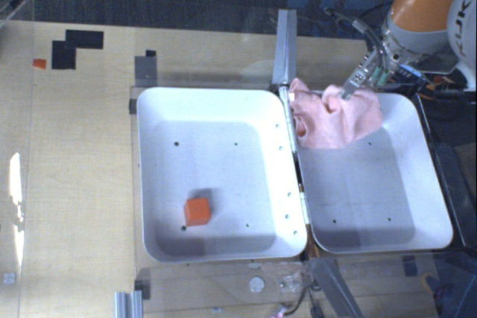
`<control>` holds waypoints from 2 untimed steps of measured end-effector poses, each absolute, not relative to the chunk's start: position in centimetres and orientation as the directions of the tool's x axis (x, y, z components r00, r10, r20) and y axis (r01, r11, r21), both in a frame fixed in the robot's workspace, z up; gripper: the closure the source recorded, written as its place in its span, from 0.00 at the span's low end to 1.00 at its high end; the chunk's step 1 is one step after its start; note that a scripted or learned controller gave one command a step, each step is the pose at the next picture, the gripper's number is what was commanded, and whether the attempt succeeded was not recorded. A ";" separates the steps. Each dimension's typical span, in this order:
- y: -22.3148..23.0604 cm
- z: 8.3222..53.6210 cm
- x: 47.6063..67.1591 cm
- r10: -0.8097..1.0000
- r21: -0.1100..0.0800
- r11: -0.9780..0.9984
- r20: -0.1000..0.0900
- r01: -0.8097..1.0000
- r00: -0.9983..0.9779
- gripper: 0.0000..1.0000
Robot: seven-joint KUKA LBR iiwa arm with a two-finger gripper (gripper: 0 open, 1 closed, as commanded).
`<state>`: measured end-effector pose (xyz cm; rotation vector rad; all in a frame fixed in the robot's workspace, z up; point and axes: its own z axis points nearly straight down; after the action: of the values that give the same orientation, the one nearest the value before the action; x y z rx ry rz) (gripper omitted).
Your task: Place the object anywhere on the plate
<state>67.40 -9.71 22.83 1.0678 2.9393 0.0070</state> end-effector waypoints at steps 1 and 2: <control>-4.6 22.2 66.0 0.292 0.004 0.957 -0.011 0.292 -0.956 1.00; 0.8 21.5 65.2 0.001 0.002 1.000 -0.011 0.001 -1.000 1.00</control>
<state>65.19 0.77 21.51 0.0020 3.1303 0.0031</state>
